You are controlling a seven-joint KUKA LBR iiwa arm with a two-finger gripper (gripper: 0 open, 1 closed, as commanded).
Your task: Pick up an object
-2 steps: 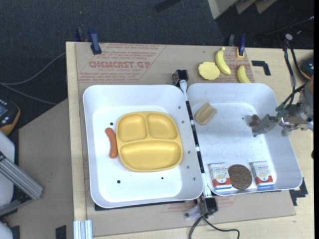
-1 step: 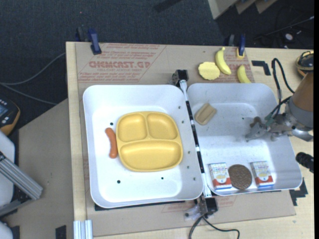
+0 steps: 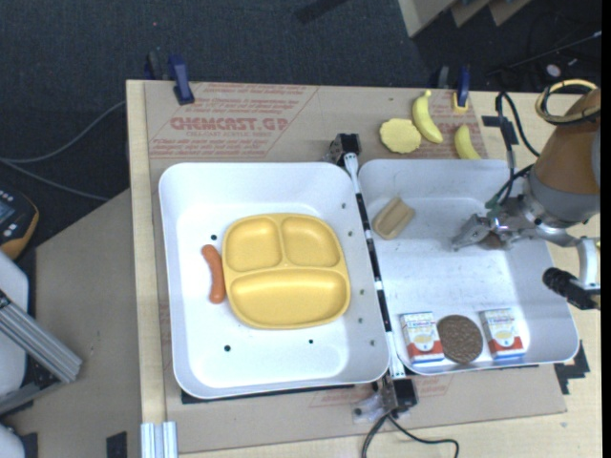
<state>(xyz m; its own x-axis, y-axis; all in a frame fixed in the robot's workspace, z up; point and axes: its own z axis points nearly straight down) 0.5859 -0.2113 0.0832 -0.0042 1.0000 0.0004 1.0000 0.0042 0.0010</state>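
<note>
Two cartons (image 3: pixel 421 338) flank a brown disc (image 3: pixel 460 338), well below the hand (image 3: pixel 470 236).

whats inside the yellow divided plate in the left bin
The three compartments of the yellow divided plate look bare; no food sits in them. An orange sausage lies beside its left edge on the left bin floor. What lies beneath the plate is covered.

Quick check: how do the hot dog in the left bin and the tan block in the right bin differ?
The hot dog is orange-red, long and rounded; the tan block is beige, short and flat-sided. The hot dog lies lengthwise against the yellow divided plate; the tan block lies slanted near its bin's dividing wall, touching nothing else. Both lie flat on a bin floor, apart from the gripper.
</note>
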